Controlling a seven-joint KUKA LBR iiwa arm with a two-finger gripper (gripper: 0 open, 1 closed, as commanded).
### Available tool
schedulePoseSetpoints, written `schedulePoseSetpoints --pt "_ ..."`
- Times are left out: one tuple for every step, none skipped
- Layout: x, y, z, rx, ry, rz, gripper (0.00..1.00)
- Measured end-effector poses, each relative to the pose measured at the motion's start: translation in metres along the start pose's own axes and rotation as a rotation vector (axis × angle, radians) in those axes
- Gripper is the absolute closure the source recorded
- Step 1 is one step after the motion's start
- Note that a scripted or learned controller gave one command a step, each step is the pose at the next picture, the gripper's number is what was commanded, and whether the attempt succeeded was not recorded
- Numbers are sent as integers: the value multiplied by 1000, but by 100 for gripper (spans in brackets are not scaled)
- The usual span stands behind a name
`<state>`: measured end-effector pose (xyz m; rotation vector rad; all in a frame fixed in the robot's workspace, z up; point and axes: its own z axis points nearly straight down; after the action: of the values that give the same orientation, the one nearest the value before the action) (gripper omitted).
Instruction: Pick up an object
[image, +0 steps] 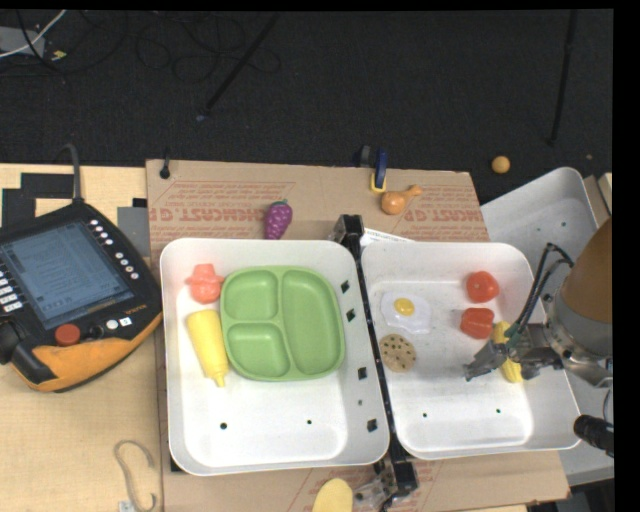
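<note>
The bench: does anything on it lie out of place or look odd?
Yes. Several toys lie outside the bins: a purple grape bunch and an orange pear on the cardboard behind them, and a yellow piece at the front edge. Inside the bins nothing looks spilled or damaged.

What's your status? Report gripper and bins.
Gripper low in right bin, nothing held. Red pieces just beyond. Green tray in left bin.

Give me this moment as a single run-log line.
gripper: low over right bin, right side | held: cannot tell | nearest: red pieces, yellow item | left bin: green tray, untouched
</note>
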<state>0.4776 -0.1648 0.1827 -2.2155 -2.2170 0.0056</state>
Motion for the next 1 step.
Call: schedulePoseSetpoints --pt "6 8 60 -1 1 -2 0"
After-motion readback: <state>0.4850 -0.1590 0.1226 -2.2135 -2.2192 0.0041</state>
